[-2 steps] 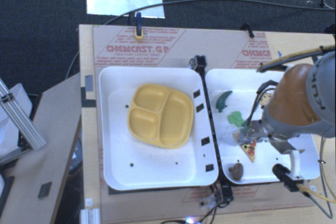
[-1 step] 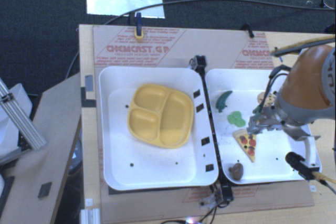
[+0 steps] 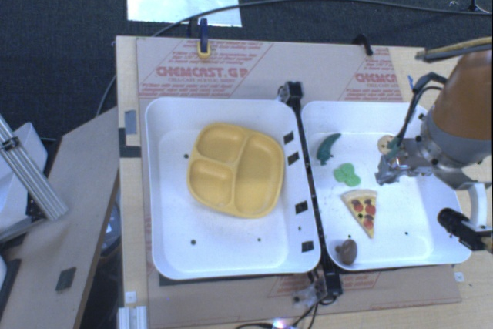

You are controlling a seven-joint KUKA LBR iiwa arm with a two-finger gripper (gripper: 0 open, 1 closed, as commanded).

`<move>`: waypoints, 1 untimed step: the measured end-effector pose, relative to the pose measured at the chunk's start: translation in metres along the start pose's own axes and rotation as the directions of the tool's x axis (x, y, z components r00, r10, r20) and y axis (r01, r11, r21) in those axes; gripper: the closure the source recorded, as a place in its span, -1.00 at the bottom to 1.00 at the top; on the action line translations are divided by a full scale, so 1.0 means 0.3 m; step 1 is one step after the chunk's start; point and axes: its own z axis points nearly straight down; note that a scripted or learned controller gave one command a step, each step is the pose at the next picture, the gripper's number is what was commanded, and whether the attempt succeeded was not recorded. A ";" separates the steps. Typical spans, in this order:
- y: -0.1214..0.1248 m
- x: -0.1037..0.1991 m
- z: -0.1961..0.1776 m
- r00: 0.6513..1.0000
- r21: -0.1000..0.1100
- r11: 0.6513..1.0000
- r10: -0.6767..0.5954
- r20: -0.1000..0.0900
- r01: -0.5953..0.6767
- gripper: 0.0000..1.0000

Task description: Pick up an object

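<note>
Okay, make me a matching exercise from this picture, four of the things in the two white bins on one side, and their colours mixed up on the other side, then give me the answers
Things:
1. divided plate
2. pizza slice toy
3. lumpy toy just above the pizza slice
4. curved toy by the divider

Colours:
A. dark green
B. yellow
C. bright green
D. orange with red spots

Pairs: 1-B, 2-D, 3-C, 4-A

A robotics lab: left of the claw (image 3: 389, 169), a taped, clamped worktop (image 3: 254, 69) with cables (image 3: 323, 4) on dark carpet (image 3: 62, 4).
</note>
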 end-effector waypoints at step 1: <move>0.030 -0.022 -0.196 1.000 0.000 1.000 0.000 0.000 0.000 1.00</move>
